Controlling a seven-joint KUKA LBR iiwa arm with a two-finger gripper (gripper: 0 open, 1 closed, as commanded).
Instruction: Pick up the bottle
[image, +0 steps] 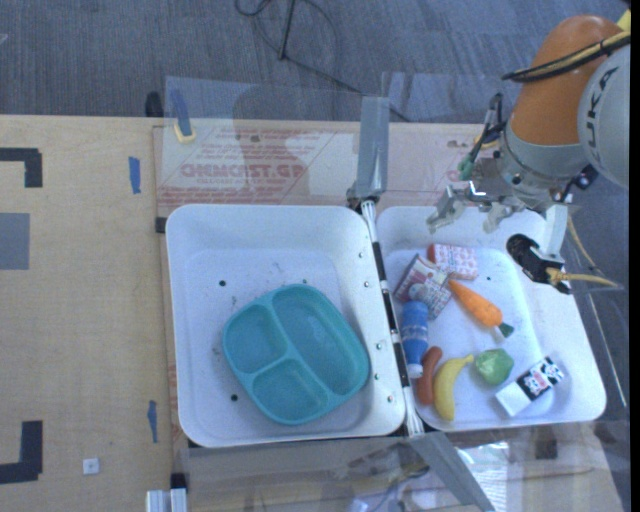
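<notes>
Nothing is yet grasped: the bottle lies untouched along the right bin's left wall, while the hand is held spread apart, well above it.

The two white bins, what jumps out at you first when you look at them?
The big teal plastic tray with three compartments catches the eye first, lying alone in the left white bin. Next comes the jumble in the right white bin: an orange toy carrot, a yellow banana and a blue-capped bottle along its left wall. Above it hangs the grey arm's gripper.
</notes>
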